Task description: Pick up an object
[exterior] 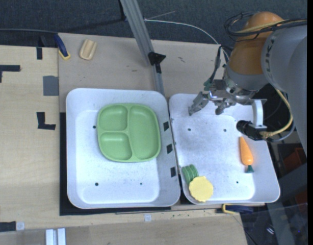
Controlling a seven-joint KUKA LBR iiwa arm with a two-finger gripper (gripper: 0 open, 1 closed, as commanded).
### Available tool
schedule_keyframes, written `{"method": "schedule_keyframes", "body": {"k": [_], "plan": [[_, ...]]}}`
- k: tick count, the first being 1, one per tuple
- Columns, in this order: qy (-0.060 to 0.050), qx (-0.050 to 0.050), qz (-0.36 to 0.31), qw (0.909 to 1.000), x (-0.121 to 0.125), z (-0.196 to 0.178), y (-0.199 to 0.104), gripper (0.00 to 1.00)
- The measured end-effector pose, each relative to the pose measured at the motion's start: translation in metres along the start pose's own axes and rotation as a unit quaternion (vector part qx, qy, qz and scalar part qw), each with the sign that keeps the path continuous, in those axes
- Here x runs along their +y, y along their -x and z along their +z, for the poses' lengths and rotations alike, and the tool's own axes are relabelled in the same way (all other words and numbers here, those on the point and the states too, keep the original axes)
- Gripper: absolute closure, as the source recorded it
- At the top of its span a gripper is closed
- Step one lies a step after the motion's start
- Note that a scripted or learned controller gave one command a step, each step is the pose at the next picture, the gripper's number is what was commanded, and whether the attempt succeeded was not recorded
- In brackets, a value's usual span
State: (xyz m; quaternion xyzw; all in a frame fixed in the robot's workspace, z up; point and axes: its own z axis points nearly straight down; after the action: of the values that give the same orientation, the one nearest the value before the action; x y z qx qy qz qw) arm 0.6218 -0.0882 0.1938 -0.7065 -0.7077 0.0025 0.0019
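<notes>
Gripper [209, 105] hangs over the right bin's [217, 198] far edge, jaws spread wide, holding nothing. Carrot [245, 152] sits by the right wall, yellow-green piece [198, 184] at the near-left corner. Risk: both hug walls, so a finger could hit the rim

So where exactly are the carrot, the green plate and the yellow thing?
carrot [245, 152]: camera view, middle of its orange body.
green plate [129, 132]: camera view, central ridge between its compartments.
yellow thing [201, 189]: camera view, centre of its round top.
</notes>
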Motion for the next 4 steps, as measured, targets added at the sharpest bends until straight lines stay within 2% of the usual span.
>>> {"method": "schedule_keyframes", "body": {"k": [1,2,3,4], "plan": [[0.0,0.0,0.001,1.0,-0.002,0.049,0.008,0.0],[0.002,0.0,-0.001,1.0,-0.001,0.036,0.007,1.0],[0.005,0.0,0.001,1.0,-0.007,-0.013,0.014,1.0],[0.005,0.0,0.0,1.0,-0.003,-0.056,0.01,1.0]]}}
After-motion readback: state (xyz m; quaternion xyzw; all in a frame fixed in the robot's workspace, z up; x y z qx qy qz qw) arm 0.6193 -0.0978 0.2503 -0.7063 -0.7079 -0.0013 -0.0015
